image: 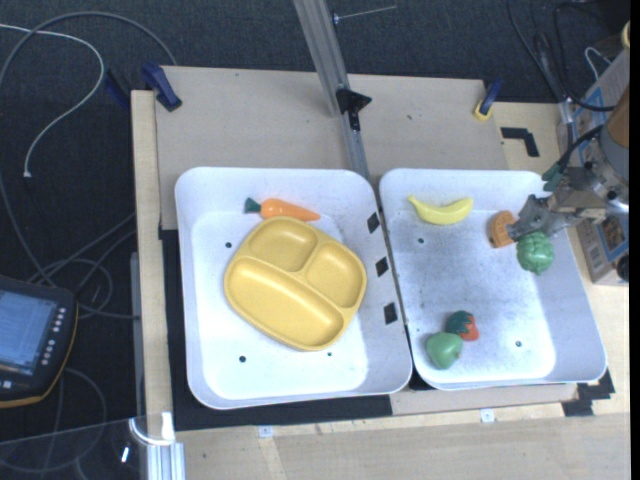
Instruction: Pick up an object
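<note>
A pale wooden bench (260, 118) stands on a dark carpeted floor (60, 148). White cables (60, 43) loop across the floor at the left, near a tablet (30, 338) with an orange edge. A metal pole (325, 38) rises at the bench's back edge, with blue clamps (160, 86) at its corners.

The arm (610, 158) is cut off by the right edge, so little beyond its wrist shows. The pincer (528, 224) is small and blurred; how its fingers stand cannot be told. It covers part of an orange object (500, 230), too small to name. At the left edge, a handheld screen (30, 338) is cropped.
</note>
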Motion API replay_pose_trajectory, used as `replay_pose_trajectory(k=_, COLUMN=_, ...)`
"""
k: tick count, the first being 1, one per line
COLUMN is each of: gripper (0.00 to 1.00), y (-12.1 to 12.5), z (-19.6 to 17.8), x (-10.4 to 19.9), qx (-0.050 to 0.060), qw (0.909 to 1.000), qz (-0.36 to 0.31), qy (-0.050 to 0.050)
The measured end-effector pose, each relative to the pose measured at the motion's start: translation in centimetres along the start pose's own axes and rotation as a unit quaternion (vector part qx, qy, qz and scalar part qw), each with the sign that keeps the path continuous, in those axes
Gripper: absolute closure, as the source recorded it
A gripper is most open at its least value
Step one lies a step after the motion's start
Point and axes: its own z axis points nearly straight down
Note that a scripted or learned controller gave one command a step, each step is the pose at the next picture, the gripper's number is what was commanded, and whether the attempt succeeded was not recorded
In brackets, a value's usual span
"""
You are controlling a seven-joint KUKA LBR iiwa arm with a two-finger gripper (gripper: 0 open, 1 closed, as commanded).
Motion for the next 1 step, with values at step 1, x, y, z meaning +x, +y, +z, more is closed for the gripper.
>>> replay_pose_trajectory(k=1, gripper=1.0, y=2.41, z=1.04, x=5.45, qx=0.0, qw=1.0, qz=-0.001, qy=0.0)
